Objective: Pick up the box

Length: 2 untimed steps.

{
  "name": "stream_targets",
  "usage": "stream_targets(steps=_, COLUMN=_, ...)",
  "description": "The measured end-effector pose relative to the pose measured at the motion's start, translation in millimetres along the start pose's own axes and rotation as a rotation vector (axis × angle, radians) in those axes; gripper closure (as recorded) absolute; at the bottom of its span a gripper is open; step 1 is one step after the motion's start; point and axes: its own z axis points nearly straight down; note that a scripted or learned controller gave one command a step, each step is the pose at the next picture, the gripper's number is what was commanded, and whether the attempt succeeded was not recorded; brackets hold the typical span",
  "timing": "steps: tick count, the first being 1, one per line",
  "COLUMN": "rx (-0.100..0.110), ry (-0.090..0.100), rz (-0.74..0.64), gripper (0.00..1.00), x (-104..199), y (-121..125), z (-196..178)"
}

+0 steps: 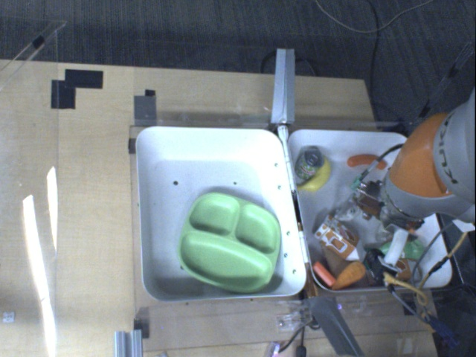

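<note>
Camera view: arm w/ orange band reaches into the right bin (416,138); claw (370,196) is low among clutter, finger state can't be told. Box (336,238), brown-and-white, lies just beside it, toward the divider. Descent should be centred on the box, clear of the carrot (348,276). Left bin (156,199) holds a green tray (230,242); pale wood counter (74,236), dark carpet beyond.

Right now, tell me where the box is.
In the camera view, the box lies in the right bin, near its left wall, below the yellow can-like item and above the orange carrot-like pieces, just left of the arm.
</note>
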Motion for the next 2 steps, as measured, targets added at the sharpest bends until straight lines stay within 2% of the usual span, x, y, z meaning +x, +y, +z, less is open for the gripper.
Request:
stream_targets(steps=1, rx=-0.003, ry=0.002, rz=0.0, gripper=1.0, x=1.1, y=1.4, z=-10.5)
stream_targets(steps=2, rx=-0.002, ry=0.002, rz=0.0, gripper=0.0, x=1.1, y=1.4, z=-10.5)
